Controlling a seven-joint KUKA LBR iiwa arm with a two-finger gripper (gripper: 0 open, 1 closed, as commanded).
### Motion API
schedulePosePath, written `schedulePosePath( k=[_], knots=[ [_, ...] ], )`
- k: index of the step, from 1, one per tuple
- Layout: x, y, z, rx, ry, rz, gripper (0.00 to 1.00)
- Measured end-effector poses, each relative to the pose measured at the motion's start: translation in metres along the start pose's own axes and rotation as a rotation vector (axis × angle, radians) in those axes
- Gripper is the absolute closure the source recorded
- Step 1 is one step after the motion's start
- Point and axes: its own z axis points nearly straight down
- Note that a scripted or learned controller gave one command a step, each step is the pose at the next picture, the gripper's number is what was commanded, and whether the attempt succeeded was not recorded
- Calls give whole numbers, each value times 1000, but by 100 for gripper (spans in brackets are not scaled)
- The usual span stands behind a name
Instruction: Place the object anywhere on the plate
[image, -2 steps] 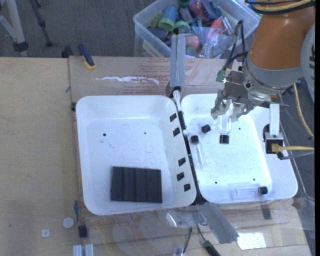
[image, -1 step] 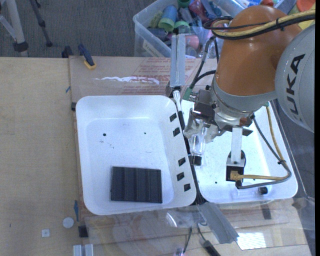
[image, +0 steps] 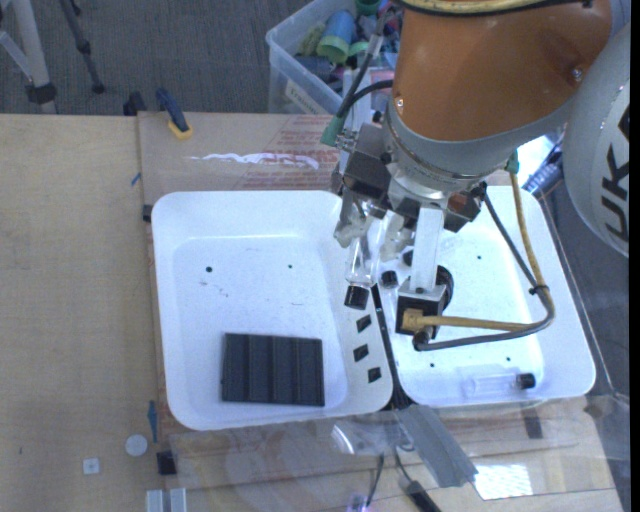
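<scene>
Hovering over the seam between the two bins, the hand (image: 385, 262) is too cluttered to read, so can't tell how it's set or if it carries anything. The dark ridged plate (image: 273, 369) lies in the left bin (image: 185, 240), near side. A clear tube-like thing (image: 492, 381) sits in the right bin (image: 565, 345); probably the object. Best bet: lift straight, cross the divider high, lower slowly over the plate's middle.
</scene>
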Motion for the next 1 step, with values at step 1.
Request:
schedulePosePath(
  k=[1],
  knots=[
    [47,-30,0,-2,3,280,100]
  ],
)
